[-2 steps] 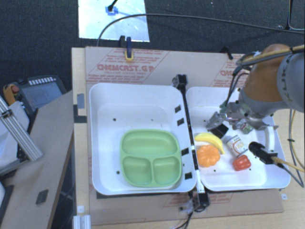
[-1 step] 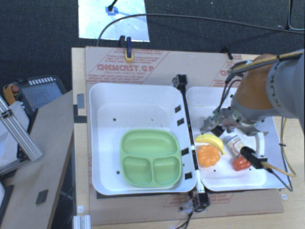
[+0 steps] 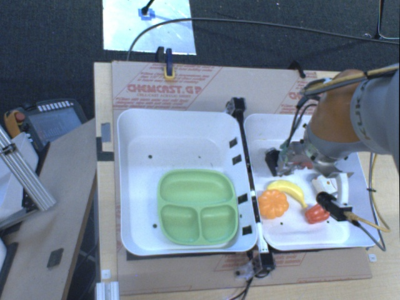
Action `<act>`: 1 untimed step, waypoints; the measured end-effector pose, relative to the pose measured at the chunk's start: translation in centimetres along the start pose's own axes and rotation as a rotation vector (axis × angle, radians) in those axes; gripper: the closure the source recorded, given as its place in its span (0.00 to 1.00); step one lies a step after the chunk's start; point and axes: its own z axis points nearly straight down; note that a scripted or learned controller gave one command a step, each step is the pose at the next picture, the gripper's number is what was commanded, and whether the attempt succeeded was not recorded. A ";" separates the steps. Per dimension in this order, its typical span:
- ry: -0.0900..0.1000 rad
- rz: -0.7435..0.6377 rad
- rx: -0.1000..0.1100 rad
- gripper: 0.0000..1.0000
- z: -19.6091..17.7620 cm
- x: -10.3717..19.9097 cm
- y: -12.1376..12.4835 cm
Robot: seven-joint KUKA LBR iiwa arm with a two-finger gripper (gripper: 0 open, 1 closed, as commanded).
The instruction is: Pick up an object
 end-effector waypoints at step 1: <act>-0.001 -0.003 0.001 1.00 -4.5 0.0 -0.3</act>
